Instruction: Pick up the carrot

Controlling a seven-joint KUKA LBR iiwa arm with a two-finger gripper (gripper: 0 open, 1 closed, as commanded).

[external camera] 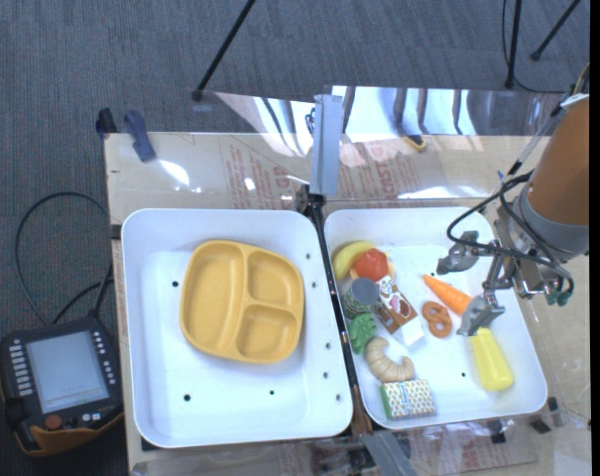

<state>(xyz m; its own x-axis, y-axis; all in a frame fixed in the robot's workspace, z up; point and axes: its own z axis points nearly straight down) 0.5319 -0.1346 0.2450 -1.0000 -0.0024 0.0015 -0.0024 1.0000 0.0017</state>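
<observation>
I see the fingers (pixel 470 292) spread open above the tapered orange carrot (pixel 447 293) in the right bin (pixel 534 365).

You have the gripper (pixel 470 291) over the right bin (pixel 533 365), fingers spread, one either side of the carrot (pixel 447 293) without gripping it. Note the pretzel (pixel 437 318) just beside the carrot and the yellow bottle (pixel 491 359) near it. The left bin (pixel 151 385) holds a yellow divided plate (pixel 243 300).
</observation>
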